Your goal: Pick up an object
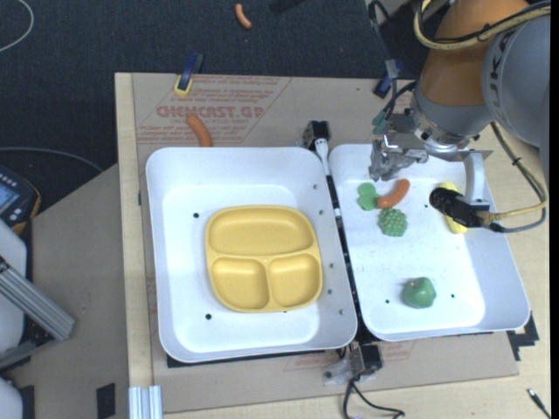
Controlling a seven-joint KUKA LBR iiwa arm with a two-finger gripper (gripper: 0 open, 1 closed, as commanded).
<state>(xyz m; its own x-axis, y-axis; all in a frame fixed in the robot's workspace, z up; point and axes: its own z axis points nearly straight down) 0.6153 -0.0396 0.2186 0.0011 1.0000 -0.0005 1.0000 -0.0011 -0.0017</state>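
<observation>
My gripper hangs over the back left part of the right bin. Its tips point down just above a small green piece and an orange sausage-shaped toy. A bumpy green broccoli-like toy lies just in front of them. A green pepper-like toy sits near the bin's front. A yellow banana-like toy lies at the right, partly under a black fitting. Nothing shows between the fingers.
The left bin holds a yellow three-compartment tray. An orange toy lies on the cardboard behind the left bin, and another on the dark floor. Blue and yellow clamps hold the board's back edge.
</observation>
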